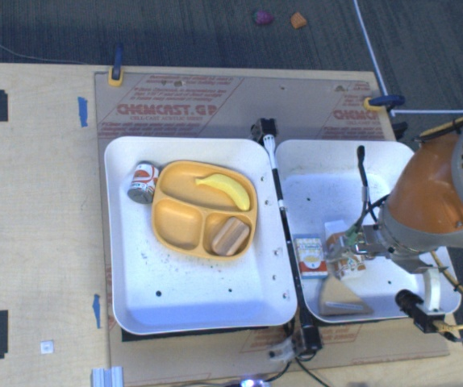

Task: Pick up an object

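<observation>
Gripper (346,247), grip state can't be told, hangs low in right bin (393,161) over small red-and-white packet (310,255) lying flat at the left wall: likely light, thin, slick; pinch across its narrow width.

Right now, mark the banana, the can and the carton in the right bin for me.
banana (224,189): camera view, middle of its yellow body, in the tray's top compartment.
can (142,183): camera view, on its side wall, left of the tray.
carton (310,255): camera view, on its printed face, right bin's left edge.
</observation>
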Tool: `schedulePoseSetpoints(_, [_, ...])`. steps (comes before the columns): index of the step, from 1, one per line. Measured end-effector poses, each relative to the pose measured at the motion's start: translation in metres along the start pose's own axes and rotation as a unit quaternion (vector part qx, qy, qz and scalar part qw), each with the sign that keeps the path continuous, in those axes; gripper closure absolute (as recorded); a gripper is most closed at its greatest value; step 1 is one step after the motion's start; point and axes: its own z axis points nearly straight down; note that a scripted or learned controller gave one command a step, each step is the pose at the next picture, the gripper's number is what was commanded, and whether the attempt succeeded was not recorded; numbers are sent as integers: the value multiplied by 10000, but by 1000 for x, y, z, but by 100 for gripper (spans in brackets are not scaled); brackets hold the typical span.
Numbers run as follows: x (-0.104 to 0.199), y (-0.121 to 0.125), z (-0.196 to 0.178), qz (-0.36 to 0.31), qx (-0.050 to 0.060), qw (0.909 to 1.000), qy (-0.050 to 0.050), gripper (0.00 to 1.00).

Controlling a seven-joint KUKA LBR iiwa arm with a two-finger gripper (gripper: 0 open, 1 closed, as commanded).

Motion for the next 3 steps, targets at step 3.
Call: schedulePoseSetpoints(3, [158, -6, -85, -17, 138, 9999, 54, 100])
